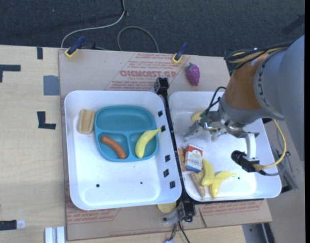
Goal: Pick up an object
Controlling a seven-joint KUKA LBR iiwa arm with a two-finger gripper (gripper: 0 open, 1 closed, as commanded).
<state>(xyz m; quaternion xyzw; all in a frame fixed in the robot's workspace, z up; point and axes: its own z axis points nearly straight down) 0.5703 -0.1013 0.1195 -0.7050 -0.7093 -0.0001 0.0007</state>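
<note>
My gripper (202, 132) hangs over the back left part of the right bin (261, 186), with its fingers spread open and only white bin floor between them. A small yellow-green item (196, 117) lies right behind the gripper, partly hidden by it. Toward the front sit a red and white carton (194, 157), two yellow bananas (214, 177) and a tan cone-shaped piece (197, 185). The grey arm with its orange band (246, 87) reaches in from the right.
The left bin (79, 186) holds a blue divided plate (107, 123) with a sausage (113, 147) and a banana (145, 142), plus a bread slice (85, 121) beside it. Purple grapes (193, 74) lie on the cardboard behind the bins. A black divider (167, 135) separates the bins.
</note>
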